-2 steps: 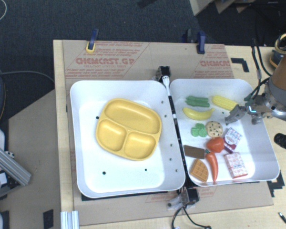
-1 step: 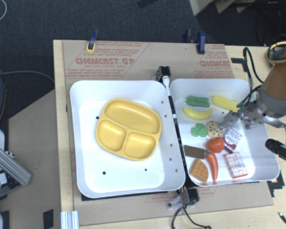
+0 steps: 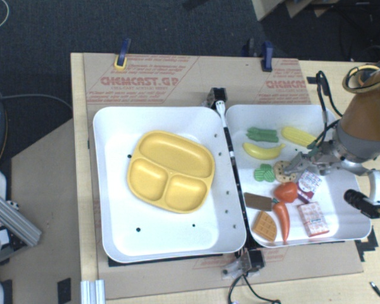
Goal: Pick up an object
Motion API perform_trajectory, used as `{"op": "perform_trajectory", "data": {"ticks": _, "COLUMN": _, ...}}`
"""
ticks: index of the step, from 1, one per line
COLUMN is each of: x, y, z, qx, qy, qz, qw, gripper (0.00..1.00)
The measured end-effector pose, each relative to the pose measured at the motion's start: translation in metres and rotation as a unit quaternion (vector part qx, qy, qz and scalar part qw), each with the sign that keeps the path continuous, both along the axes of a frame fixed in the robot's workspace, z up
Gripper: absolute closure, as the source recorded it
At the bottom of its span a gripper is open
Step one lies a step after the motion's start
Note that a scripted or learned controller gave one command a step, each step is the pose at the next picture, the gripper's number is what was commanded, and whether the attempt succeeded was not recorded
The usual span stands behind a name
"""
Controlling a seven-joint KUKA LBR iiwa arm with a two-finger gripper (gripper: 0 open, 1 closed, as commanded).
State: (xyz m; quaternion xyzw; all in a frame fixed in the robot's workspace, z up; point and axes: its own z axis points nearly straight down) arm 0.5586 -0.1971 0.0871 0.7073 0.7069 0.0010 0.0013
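Observation:
The right bin (image 3: 342, 122) holds several toy foods: a green pickle (image 3: 261, 134), a banana (image 3: 262, 149), a yellow corn cob (image 3: 297, 135), a small green piece (image 3: 263, 173), a round cookie (image 3: 282, 168), a tomato (image 3: 286, 191), a brown chocolate bar (image 3: 258, 201), an orange carrot (image 3: 283, 220), a waffle (image 3: 265, 227), and two red-and-white packets (image 3: 311, 219). My gripper (image 3: 307, 164) reaches in from the right and hangs low over the cookie and the upper packet (image 3: 309, 182). Nothing is seen held in it.
In the left bin (image 3: 114, 233) lies a yellow divided plate (image 3: 170, 171). Cardboard lines the bench behind the bins, with two clamps at its far edge. The arm's grey body covers the right bin's right wall.

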Motion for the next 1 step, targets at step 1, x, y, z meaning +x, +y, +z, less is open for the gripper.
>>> {"op": "perform_trajectory", "data": {"ticks": 1, "x": 0.0019, "y": 0.0002, "z": 0.0130, "qx": -0.0005, "qy": -0.004, "qz": 0.000, "qw": 1.0000, "gripper": 1.00}}
